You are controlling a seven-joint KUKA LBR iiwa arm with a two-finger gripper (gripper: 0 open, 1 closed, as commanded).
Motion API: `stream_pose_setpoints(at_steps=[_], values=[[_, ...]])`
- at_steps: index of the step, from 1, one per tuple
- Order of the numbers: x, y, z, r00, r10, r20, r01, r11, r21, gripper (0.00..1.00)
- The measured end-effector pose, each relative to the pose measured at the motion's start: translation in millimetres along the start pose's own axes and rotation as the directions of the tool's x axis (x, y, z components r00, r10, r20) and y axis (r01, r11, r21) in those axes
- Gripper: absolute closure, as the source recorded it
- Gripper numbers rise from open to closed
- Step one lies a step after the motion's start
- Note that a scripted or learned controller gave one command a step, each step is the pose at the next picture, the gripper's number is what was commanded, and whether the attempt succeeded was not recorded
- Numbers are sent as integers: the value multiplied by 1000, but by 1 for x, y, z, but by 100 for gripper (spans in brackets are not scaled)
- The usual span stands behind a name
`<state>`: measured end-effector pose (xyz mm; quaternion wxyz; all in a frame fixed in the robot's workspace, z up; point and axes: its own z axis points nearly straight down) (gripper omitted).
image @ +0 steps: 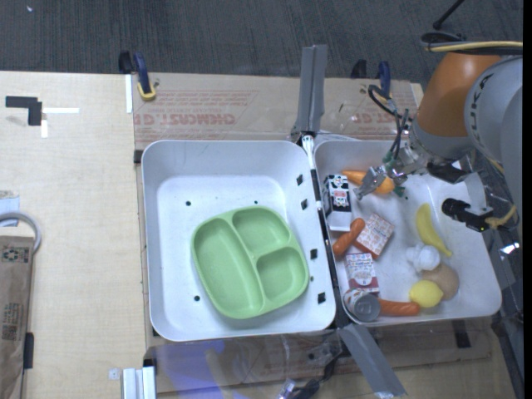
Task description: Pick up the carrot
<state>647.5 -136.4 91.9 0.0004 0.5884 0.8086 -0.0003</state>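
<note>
1. While the grey arm with the orange band reaches in from the upper right of the frame, its claw (381,175) sits low in the right-hand shallow white bin (474,306), at the bin's upper-left part.
2. Claw state: metal fingers look part-open, straddling the near end of an orange carrot piece (366,178); cannot tell if they actually pinch it, so no confirmed hold.
3. Task thing: that orange carrot lies at the top of the right bin, just right of a small black-and-white carton (337,193). Two more orange carrot-like sticks: one mid-left of the bin (347,234), one at the bottom edge (399,308) beside a round metal tin (362,305).
4. Other clutter: yellow banana (431,229), yellow lemon (426,293), white garlic-like lump (425,258), two red-and-white snack packets (375,234).
5. Left white bin (166,173) carries a green three-compartment plastic plate (249,260); light wooden desk (66,189) at frame left.
6. Step, as judged: grasp stage, claw at the carrot, lift not yet done.
7. Next move calls for closing squarely on the carrot, then a straight rise clear of the carton; a slip off the tapered end is the risk.
</note>
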Motion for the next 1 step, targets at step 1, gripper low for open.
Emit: stream_pose_setpoints(at_steps=[1], values=[[-1,-1,-9,1000,2,-1,-2,1000,3,100]])
